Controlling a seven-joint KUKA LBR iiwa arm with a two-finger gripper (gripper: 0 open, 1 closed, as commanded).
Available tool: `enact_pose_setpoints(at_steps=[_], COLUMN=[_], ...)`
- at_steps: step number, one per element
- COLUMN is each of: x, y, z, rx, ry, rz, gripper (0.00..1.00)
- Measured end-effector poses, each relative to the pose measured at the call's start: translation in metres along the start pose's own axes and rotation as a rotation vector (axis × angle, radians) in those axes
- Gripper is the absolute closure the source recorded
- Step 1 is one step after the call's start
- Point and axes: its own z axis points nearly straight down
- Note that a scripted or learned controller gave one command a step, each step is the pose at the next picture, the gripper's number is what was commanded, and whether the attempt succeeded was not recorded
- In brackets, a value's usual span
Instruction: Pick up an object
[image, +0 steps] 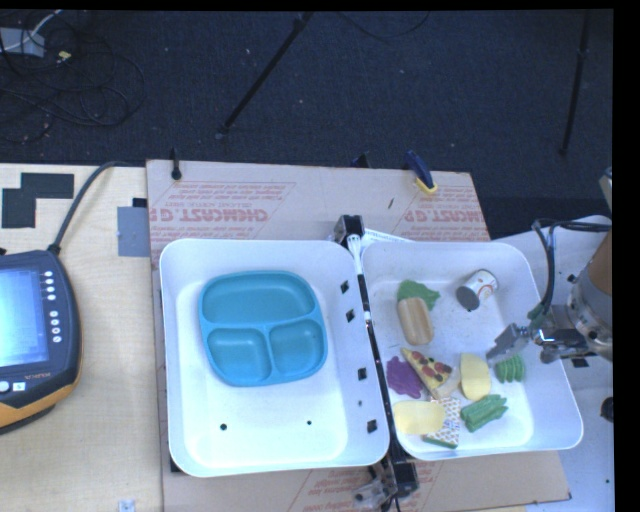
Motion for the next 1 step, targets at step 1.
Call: enact_pose_setpoints(at_steps=[1], x=[0.0229], y=[0.0399], z=[0.113], rx=[-0.014], ry=[-0.004], rz=[0.001], gripper=[0.0])
